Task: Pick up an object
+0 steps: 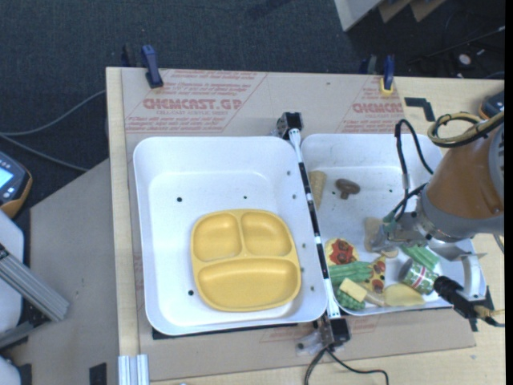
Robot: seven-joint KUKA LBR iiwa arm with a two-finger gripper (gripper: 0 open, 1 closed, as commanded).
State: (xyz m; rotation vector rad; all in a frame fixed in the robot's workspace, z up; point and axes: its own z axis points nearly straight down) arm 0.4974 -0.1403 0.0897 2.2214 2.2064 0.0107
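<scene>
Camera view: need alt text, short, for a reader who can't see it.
The arm reaches from the right into the right bin, its tool low over a heap of toy food at the bin's near end. The left bin holds a yellow three-part plate.

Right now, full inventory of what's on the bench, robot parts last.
Bins: 2, white, side by side on the bench; left bin, right bin.
Divided plate: 1, yellow, three compartments, in the left bin.
Toy food pile: several pieces, mixed green, red and yellow, near corner of the right bin.
Small brown piece: 1, far part of the right bin.
Tan cone-shaped piece: 1, far left of the right bin.
Clamps: 2, blue, far bench edge; and.
Arm: 1, grey with orange band, over the right bin.
Gripper: 1, low over the pile; finger state unclear.
</scene>
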